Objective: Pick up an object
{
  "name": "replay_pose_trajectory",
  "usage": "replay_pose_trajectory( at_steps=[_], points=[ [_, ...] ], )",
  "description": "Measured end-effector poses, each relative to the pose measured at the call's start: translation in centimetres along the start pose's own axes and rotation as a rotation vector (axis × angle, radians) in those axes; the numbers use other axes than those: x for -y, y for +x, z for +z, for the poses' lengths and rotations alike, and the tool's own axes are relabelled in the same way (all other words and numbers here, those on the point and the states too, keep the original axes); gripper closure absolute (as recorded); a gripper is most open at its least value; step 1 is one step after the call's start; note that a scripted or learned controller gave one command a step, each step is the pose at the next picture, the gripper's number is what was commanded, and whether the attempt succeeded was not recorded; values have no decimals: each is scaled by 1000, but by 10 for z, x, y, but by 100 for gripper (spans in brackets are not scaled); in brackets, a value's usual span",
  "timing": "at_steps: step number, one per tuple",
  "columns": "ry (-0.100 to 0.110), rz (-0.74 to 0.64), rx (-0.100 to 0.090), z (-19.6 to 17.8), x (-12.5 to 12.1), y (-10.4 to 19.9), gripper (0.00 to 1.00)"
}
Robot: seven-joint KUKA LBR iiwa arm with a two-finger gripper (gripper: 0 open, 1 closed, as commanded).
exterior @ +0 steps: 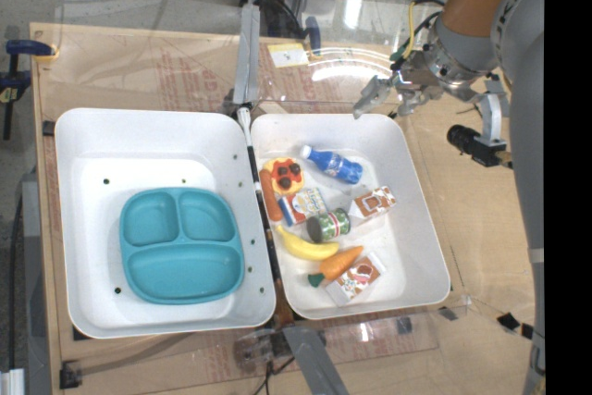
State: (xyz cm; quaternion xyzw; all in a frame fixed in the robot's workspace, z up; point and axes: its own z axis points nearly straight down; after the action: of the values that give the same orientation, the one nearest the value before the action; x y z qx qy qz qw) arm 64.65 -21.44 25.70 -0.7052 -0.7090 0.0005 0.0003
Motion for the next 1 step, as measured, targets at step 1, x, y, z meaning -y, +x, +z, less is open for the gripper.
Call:
replay_pose_trajectory(
  at_steps=[1],
  points=[
    [2,-68,1,141,21,-4,0]
  ],
)
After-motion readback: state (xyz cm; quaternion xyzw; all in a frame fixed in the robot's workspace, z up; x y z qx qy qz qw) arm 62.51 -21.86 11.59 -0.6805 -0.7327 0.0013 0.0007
